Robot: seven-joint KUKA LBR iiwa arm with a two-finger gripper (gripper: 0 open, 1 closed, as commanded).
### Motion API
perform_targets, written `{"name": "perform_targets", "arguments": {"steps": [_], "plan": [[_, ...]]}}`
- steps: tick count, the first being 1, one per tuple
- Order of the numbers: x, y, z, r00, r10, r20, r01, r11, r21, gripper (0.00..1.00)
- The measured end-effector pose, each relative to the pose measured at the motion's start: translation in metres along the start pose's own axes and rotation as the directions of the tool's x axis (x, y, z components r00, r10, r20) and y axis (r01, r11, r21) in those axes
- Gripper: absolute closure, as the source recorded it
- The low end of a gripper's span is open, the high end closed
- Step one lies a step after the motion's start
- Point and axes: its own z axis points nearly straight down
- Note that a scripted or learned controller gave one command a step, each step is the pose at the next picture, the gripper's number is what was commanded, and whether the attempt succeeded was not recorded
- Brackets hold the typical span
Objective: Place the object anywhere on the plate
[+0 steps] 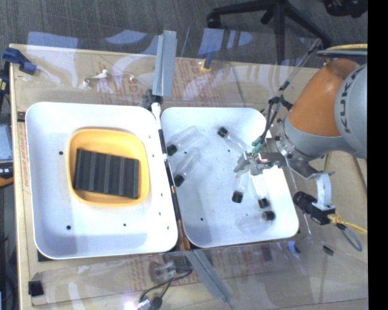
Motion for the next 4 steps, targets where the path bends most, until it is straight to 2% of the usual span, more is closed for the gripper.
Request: {"name": "perform_targets", "arguments": {"steps": [1,2,3,4], "plan": [[0.042,0.047,-0.031,1.0,0.008,-0.001,-0.008,1.0,0.001,1.0],[0.111,0.063,0.017,0.965,-0.262,-0.002,0.262,0.965,0.004,1.0],[0.185,0.058,0.017,0.907,-0.421,-0.002,0.421,0.907,0.004,1.0],[0.185,0.058,0.017,0.908,-0.42,-0.002,0.42,0.908,0.004,0.0]]}}
